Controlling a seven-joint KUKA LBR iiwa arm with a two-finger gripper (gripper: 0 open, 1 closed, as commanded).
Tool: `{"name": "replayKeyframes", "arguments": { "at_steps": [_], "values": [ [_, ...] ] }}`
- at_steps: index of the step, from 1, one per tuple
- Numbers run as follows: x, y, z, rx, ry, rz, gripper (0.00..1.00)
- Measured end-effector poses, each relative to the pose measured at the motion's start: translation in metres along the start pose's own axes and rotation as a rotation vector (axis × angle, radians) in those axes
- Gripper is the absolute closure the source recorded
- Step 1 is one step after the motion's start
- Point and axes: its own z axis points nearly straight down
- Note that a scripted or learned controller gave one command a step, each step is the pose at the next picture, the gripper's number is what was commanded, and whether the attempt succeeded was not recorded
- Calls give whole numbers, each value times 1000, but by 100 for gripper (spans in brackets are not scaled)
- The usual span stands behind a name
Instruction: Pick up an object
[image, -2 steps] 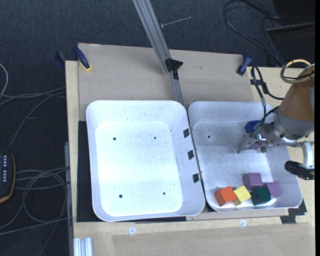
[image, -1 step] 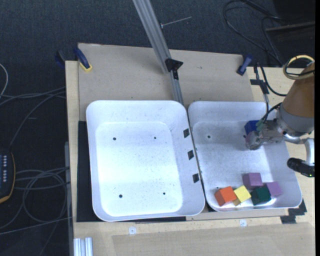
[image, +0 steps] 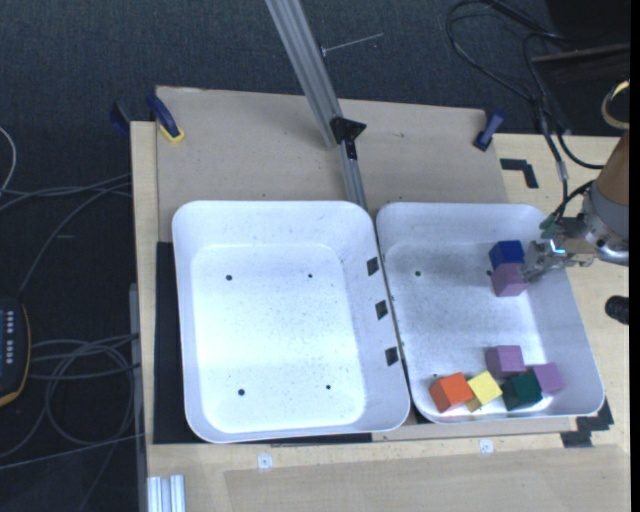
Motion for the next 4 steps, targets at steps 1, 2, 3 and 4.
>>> {"name": "replayKeyframes", "arguments": {
  "at_steps": [1,2,3,4],
  "values": [
    [0,-7,-50,1,1,-1,100],
    [1,-7,-31,10,3,0,100],
    [54,8,-27,8,6,-6,100],
    [107,28,-43,4,5,-7,100]
  ]
}}
